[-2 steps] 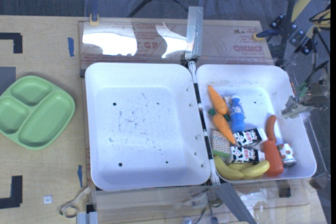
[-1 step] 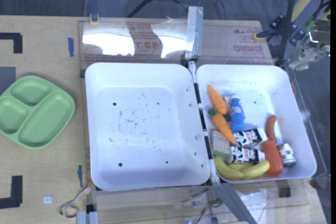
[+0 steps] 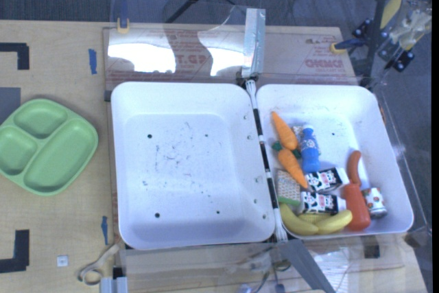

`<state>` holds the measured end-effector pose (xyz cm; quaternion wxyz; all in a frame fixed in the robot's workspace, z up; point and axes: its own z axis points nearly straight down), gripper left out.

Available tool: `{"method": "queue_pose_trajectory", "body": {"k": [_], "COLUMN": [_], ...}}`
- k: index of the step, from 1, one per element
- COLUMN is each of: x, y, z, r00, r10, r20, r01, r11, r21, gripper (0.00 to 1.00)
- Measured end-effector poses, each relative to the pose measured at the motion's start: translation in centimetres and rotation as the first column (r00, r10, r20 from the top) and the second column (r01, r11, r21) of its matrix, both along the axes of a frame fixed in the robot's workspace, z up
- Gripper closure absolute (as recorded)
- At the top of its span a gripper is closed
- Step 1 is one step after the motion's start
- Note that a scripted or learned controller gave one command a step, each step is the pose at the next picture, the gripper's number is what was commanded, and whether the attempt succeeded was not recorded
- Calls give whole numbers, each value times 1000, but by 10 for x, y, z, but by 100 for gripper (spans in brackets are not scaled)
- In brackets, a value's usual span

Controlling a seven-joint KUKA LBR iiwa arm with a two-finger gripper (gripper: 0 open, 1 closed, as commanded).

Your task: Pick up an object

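Note:
The right bin holds a pile of toy food along its left and front sides. Two orange carrots lie by the divider, with a blue bottle beside them. Two black-and-white cartons sit over a yellow banana at the front edge. A red bottle and a small can lie to the right of these. My gripper hangs at the top right, outside and beyond the right bin's far corner, well away from the objects.
The left bin stands beside the right one, with a dividing rim between them. A green divided plate rests on the bench at the far left. Clear plastic walls stand behind the bins, and tripod legs cross the floor beyond.

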<state>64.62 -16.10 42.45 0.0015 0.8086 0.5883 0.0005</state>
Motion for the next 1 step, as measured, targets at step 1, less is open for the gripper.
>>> {"method": "queue_pose_trajectory", "body": {"k": [1], "x": [22], "y": [-36], "z": [11], "r00": [988], "r10": [-152], "r20": [1], "r01": [152], "r11": [988], "r21": [0], "gripper": [100]}}
